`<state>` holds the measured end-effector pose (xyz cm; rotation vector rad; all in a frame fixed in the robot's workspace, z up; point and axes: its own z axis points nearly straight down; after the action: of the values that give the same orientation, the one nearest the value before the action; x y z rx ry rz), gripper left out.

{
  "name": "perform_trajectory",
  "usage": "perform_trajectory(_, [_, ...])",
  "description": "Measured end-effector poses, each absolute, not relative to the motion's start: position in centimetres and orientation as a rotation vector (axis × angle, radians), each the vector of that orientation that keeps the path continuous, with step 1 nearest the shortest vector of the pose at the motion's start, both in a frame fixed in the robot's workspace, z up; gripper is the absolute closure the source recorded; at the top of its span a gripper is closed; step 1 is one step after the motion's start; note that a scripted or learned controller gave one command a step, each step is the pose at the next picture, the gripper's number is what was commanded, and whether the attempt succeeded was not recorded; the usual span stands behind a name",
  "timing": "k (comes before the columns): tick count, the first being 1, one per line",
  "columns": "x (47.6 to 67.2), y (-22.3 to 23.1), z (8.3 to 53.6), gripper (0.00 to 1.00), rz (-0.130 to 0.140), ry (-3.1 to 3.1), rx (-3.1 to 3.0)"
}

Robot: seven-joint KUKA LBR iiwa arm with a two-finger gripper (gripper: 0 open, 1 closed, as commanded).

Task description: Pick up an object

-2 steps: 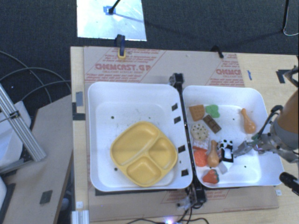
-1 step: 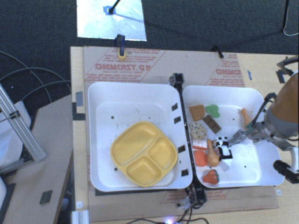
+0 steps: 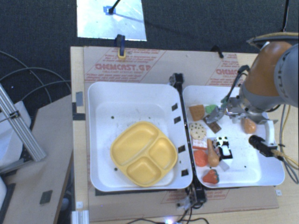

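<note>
The right bin (image 3: 268, 171) holds several toy foods. A brown toast slice (image 3: 196, 112) and a green piece (image 3: 211, 109) lie at its far left, and a speckled cookie (image 3: 198, 130) sits below them. Nearer the front are a red tomato slice (image 3: 200, 158), a hot dog (image 3: 213, 154), a black-and-white item (image 3: 224, 148) and a strawberry (image 3: 211, 176). An orange piece (image 3: 249, 125) lies under the arm. My gripper (image 3: 217, 119) is low in this bin, just right of the green piece and above the cookie.
A yellow three-compartment plate (image 3: 144, 153) lies in the left bin (image 3: 100, 101). A black divider (image 3: 183, 125) with clips separates the two bins. The grey and orange arm (image 3: 268, 76) covers the right bin's far right corner.
</note>
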<state>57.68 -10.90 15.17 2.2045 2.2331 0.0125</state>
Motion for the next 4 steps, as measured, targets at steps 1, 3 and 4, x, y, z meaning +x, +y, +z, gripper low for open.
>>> perform_trajectory(1, [50.3, -8.9, 8.8, 0.00, 0.010, 2.212, 2.215])
perform_trajectory(3, [48.8, -9.7, 9.6, 0.00, 0.004, 2.225, 2.215])
perform_trajectory(4, [50.1, 1.4, 18.9, 0.00, 0.019, 2.234, 2.202])
